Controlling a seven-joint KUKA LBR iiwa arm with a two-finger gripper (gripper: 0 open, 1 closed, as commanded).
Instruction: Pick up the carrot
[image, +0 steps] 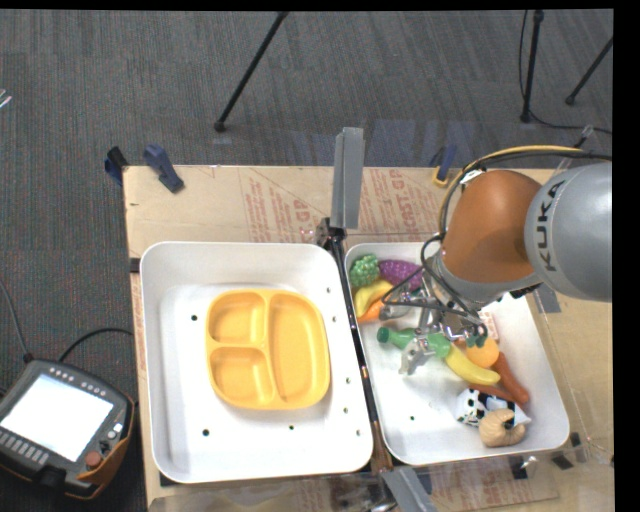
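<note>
A: Hovering low in the right bin (545, 395), the pincer (428, 345) grips nothing; whether it's parted, I can't tell.

B: And the carrot (511, 379)?

A: Lying just right of it, untouched. Pickup not yet done.

Grey carpet floor (120, 80), black tripod legs (250, 65), plywood benchtop (230, 200)

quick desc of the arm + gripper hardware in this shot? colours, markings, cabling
The arm is a thick rounded grey casing with dark "KUKA" lettering running down it. Below that sits a large glossy orange band above the wrist. A yellow cable and a black cable arc over the orange part. The gripper is a small dark metal assembly with thin wires around it, above the right bin.
</note>
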